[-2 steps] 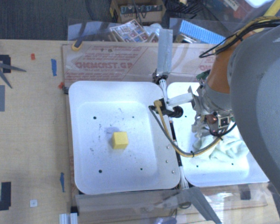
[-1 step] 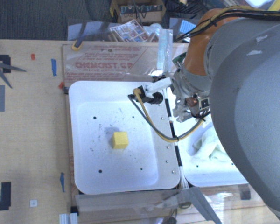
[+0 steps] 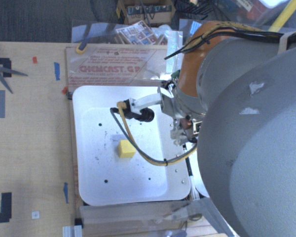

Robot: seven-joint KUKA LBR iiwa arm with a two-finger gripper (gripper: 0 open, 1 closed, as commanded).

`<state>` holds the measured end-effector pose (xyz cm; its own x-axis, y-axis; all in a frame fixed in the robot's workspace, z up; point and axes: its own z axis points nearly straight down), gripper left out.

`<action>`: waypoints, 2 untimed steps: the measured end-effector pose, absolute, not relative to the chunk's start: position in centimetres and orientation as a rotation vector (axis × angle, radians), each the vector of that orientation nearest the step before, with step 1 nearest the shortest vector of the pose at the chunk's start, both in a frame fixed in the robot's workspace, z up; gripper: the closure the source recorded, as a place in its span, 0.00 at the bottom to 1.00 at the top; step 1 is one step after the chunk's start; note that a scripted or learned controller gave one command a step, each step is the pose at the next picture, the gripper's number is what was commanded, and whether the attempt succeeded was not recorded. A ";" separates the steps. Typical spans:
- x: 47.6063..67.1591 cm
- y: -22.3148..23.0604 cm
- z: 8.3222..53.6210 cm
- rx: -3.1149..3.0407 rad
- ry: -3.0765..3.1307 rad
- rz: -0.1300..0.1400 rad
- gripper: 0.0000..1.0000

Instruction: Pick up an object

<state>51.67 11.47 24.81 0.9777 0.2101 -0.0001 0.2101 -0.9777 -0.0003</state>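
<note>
yellow block's surroundings first, biggest thing down. the grey arm [image 3: 251, 132] fills the right side of the camera view and covers everything beneath it, with its orange band [image 3: 190, 68] above the far right corner of the bin. the pale wooden worktop [image 3: 29, 147] stretches wide to the left, mostly bare. the white bin [image 3: 75, 132] sits beside the arm, a shallow tray with rounded corners; its left, near and far walls are all in plain sight, while its right edge runs under the arm. a clear plastic sheet with red lettering [image 3: 108, 65] lies flat on the worktop along the bin's far wall. scissors [image 3: 2, 73] lie at the worktop's left edge, well apart from the bin, and a strip of blue tape [image 3: 56, 70] is stuck nearby.

the claw [image 3: 180, 132] hangs over the bin's right edge, and whether it is open or closed i cannot tell. the yellow block [image 3: 126, 148] lies on the bin floor, left of centre, apart from the claw and clear of every wall. bare white floor opens toward the left and near walls, marked by a few dark specks [image 3: 106, 181].
</note>
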 end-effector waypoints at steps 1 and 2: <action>53.2 1.9 21.1 -3.119 -0.362 0.008 1.00; 48.1 8.0 26.5 -3.081 -0.604 0.007 1.00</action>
